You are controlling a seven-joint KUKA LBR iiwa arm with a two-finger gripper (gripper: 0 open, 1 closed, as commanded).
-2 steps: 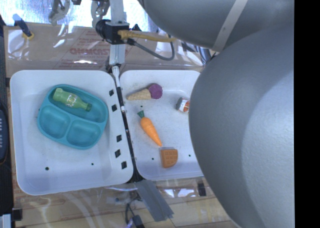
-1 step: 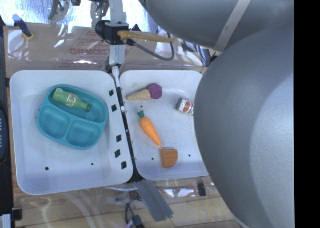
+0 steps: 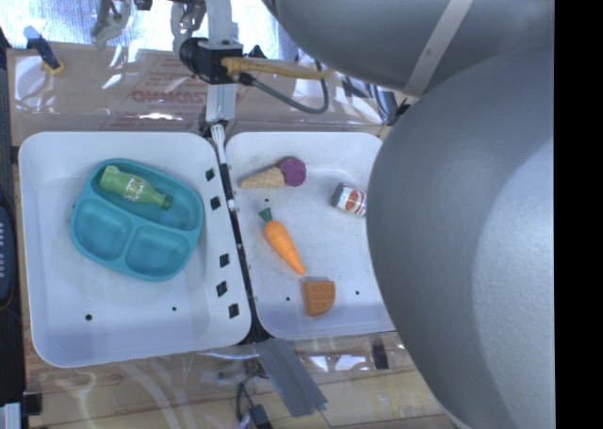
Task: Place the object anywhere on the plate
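the grey arm (image 3: 471, 182) bulks over the right of the view, hiding part of the right bin (image 3: 311, 319); its jaws cannot be made out, so whether they stand apart or together cannot be told. judged from how things lie, a green bottle (image 3: 137, 187) already rests in the upper compartment of the blue plate (image 3: 141, 253), so one placing looks done. if another is wanted, the next move calls for picking from the right bin and carrying across the divider to the left bin (image 3: 57, 323).

counted, largest to smallest: two white bins on the surface, one plate with three compartments, one carrot (image 3: 282, 241), one ice-cream cone (image 3: 273, 174), one bottle, one waffle (image 3: 318, 297), one small can (image 3: 349, 199).
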